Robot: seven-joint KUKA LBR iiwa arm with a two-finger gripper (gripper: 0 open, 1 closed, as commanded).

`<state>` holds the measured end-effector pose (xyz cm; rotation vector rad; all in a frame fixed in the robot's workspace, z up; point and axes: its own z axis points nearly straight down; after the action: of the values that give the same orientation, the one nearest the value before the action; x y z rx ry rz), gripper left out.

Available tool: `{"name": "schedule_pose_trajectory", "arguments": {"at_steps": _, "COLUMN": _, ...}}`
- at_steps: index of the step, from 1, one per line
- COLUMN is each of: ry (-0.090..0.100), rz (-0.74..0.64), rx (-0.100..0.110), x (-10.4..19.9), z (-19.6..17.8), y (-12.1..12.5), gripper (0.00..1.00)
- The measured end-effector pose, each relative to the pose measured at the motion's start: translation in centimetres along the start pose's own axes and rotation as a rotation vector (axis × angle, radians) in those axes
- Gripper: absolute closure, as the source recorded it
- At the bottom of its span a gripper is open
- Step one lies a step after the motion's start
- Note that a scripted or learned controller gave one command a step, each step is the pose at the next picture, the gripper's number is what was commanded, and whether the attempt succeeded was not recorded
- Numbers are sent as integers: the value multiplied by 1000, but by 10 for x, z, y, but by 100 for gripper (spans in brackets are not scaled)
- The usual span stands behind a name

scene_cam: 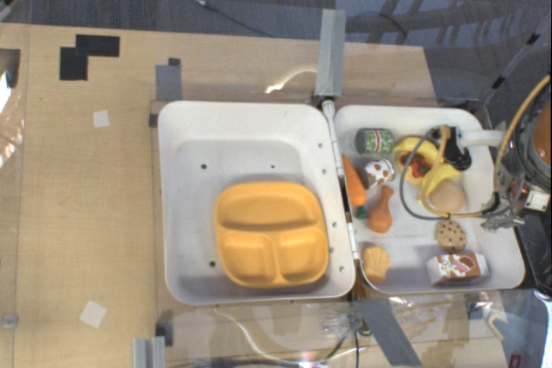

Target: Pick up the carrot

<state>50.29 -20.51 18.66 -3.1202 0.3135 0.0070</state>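
The carrot (352,182) is a slim orange toy lying along the left wall of the right bin (405,284), close to the divider between the two bins. An orange drumstick-shaped toy (380,213) lies just to its right. My gripper (504,214) hangs at the right rim of the right bin, below the grey arm with its orange band (542,138). It is well to the right of the carrot and has nothing between it and the bin wall that I can make out.
The right bin also holds a green can (374,140), a banana (435,177), an egg-like ball (448,199), a cookie (448,233), a brown carton (455,268) and a shell-shaped biscuit (375,259). A yellow divided plate (272,233) sits in the left bin (185,185).
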Motion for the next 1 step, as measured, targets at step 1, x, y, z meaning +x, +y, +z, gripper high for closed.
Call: {"name": "schedule_pose_trajectory", "arguments": {"at_steps": 1, "ry": 19, "rz": 23, "rx": -4, "x": -3, "z": -110, "y": 2, "gripper": 100}}
